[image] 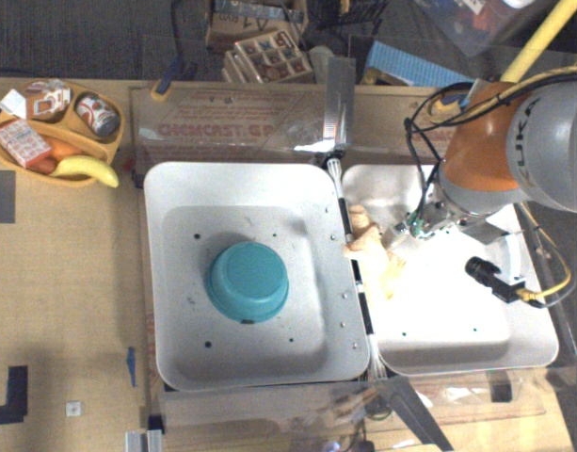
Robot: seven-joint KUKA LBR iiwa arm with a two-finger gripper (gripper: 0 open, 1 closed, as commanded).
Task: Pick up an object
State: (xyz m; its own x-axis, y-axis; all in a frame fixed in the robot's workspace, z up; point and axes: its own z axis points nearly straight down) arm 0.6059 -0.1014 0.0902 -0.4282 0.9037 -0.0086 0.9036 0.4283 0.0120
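Note:
A teal bowl point(248, 282) lies upside down in the middle of the left bin point(168, 188). In the right bin point(457, 323), a small tan object point(363, 234) rests against the left wall, partly over the divide between the bins. A pale yellow piece point(392, 273) lies just below and to the right of it. My gripper point(415, 225) hangs low over the upper left part of the right bin, a short way right of the tan object. The grey arm with its orange band point(486, 153) reaches in from the right.
A yellow tray point(15, 158) with a banana, cans and a box sits on the bench at the far left. A cardboard strip point(232, 121) runs behind the bins. Cables loop around the wrist.

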